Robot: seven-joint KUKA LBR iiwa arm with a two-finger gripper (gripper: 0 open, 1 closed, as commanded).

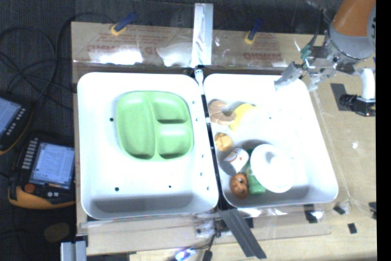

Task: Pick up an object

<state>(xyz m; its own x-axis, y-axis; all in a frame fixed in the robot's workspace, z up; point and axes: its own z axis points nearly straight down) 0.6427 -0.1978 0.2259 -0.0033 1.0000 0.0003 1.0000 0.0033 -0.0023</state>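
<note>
Arm comes in from the right, grey w/ orange band, wrist up by the far right corner of the right bin. Pincer hangs over that bin's far right corner, near the rim, nothing seen between its tips; can't tell if they're apart or together from this angle.

Taking the right bin as landmark: all loose objs sit inside it, mostly along its left wall and near end. Yellow item, banana-like, lies towards the far left, touching a tan lumpy piece just left of it. Below those, a small brownish bit hugs the left wall. Nearer still, a small white cup w/ red marking, then a reddish apple-like fruit at the near left. A white round bowl sits mid-near, partly covering smth green beside the fruit. All well apart from the pincer.

Left of the right bin, touching it along the divider, the left bin holds a green divided tray. Worktop runs along the right bin's right side.
</note>
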